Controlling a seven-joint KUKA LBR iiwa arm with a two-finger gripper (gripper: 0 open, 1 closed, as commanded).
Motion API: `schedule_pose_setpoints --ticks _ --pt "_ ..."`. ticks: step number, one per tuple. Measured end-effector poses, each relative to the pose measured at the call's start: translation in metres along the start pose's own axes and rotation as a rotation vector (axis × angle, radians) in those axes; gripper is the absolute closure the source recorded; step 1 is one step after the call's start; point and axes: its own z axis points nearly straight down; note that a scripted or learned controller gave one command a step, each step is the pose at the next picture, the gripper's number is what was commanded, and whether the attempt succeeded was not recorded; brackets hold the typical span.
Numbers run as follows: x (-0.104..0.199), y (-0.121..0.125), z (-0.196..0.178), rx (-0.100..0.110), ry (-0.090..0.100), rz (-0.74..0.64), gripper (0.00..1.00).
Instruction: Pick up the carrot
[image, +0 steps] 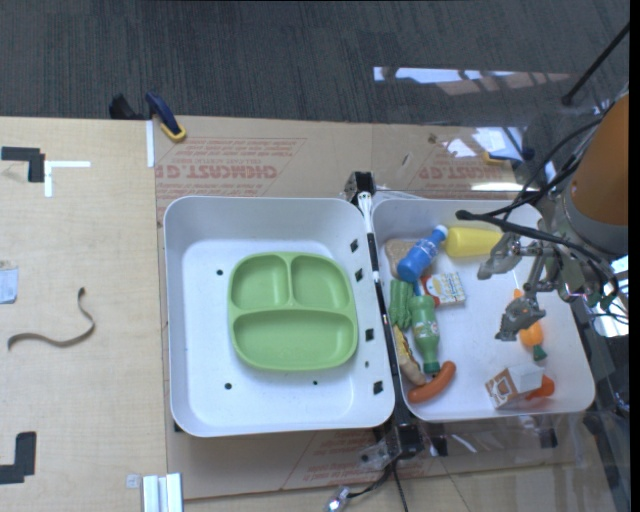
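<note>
The carrot (532, 336), a short orange piece with a green top, lies in the right part of the right bin (470, 400). My gripper (508, 293) hangs over that bin, reaching in from the right. Its fingers are spread open, one fingertip (496, 264) near the yellow item and the other fingertip (517, 321) right at the carrot's upper left edge. Nothing sits between the fingers. The carrot rests on the bin floor, beside the lower finger rather than between the two.
The right bin also holds a blue bottle (420, 255), a yellow item (472, 241), a green bottle (424, 335), a sausage (432, 382), a small brown box (503, 386) and an orange-red piece (542, 389). A green divided plate (293, 310) lies in the left bin.
</note>
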Motion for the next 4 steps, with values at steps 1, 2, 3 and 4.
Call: schedule_pose_setpoints --ticks 1,2,3,4 --pt "-0.059 -0.079 0.041 0.0 -0.003 -0.313 0.0" --pt "-0.067 -0.103 0.163 -0.008 -0.002 -0.474 0.0" --pt "-0.07 -0.103 0.151 -0.004 -0.01 -0.478 1.0" --pt "0.002 -0.107 0.162 -0.001 -0.002 -0.755 1.0"
